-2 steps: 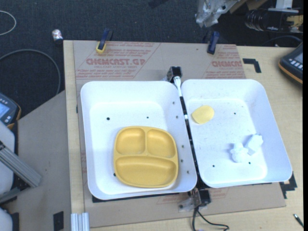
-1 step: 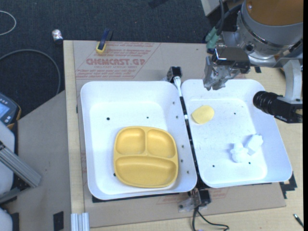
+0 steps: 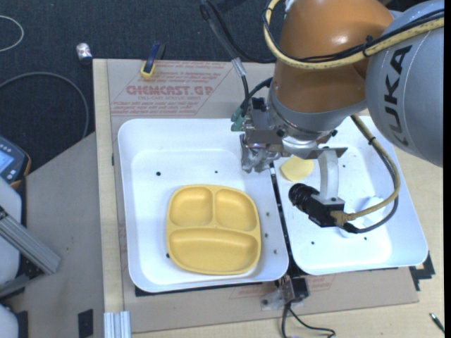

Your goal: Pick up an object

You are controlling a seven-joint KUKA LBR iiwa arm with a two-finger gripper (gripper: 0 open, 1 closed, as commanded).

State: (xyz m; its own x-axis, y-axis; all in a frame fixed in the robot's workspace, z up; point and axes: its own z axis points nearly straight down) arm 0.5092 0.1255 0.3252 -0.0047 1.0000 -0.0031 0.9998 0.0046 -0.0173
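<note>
My claw (image 3: 258, 155) hangs over the ridge between the bins; I cannot tell its state. The yellow plate (image 3: 213, 229) lies in the left bin's near half; I should lower squarely over its rim.

Red lettering reading "CHEMCAST GP" is printed on the brown protective sheet (image 3: 173, 90) covering the bench surface, beyond the gripper (image 3: 255, 162) and to its left. Smaller red lines beneath it are too fine to read. On the grey arm housing (image 3: 412, 83) above and right of the gripper, black capitals spell "KUKA", partly cropped.
</note>
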